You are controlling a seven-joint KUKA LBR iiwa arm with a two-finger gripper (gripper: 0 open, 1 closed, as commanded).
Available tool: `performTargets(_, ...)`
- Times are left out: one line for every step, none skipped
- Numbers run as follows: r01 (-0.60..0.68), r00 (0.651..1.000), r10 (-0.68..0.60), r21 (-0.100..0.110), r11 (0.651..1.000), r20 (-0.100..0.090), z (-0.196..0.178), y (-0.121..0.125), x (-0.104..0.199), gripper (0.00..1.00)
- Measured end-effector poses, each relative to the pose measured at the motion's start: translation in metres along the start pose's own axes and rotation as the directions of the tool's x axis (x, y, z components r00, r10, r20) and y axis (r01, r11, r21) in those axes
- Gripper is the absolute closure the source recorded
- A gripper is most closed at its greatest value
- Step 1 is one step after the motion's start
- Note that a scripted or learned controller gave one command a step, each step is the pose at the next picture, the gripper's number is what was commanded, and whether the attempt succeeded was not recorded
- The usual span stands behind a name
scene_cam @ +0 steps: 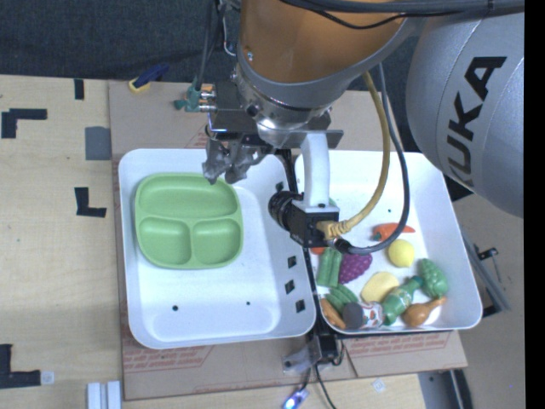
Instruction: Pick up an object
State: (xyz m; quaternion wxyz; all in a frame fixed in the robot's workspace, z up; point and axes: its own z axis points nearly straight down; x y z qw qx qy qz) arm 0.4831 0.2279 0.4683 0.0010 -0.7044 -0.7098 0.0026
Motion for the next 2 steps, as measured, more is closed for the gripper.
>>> performTargets(-0.009,1.000,0.009,0.002,1.000,0.002,0.059,0.023,-0.024,1.00)
performTargets(-0.002,1.000,0.002,-0.002,1.000,-0.001,0.045,0.022,-0.022,1.00)
